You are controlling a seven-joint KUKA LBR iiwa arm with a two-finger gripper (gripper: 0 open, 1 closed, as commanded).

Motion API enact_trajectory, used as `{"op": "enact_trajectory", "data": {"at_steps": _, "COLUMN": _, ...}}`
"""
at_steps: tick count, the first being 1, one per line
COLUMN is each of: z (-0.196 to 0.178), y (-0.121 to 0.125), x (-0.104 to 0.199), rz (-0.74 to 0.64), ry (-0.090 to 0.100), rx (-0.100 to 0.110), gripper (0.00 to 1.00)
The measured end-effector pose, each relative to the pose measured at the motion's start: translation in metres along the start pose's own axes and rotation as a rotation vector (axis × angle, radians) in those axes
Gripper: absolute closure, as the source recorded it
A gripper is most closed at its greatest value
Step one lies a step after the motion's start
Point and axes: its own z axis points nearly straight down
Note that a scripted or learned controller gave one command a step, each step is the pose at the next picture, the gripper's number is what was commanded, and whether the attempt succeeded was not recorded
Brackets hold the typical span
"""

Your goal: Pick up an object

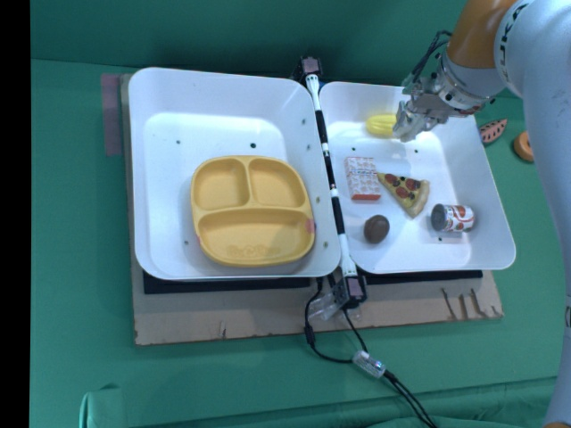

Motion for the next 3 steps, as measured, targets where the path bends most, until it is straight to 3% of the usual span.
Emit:
{"op": "enact_trajectory", "data": {"at_steps": 1, "z": 0.000, "y": 0.000, "x": 0.000, "rz": 0.000, "ry": 0.000, "rx": 0.001, "gripper": 0.00}}
{"op": "enact_trajectory", "data": {"at_steps": 2, "z": 0.021, "y": 0.032, "x": 0.009, "rz": -0.009, "ry": 0.003, "rx": 0.095, "gripper": 0.00}}
{"op": "enact_trajectory", "data": {"at_steps": 3, "z": 0.005, "y": 0.033, "x": 0.007, "rz": -0.002, "ry": -0.002, "rx": 0.091, "gripper": 1.00}}
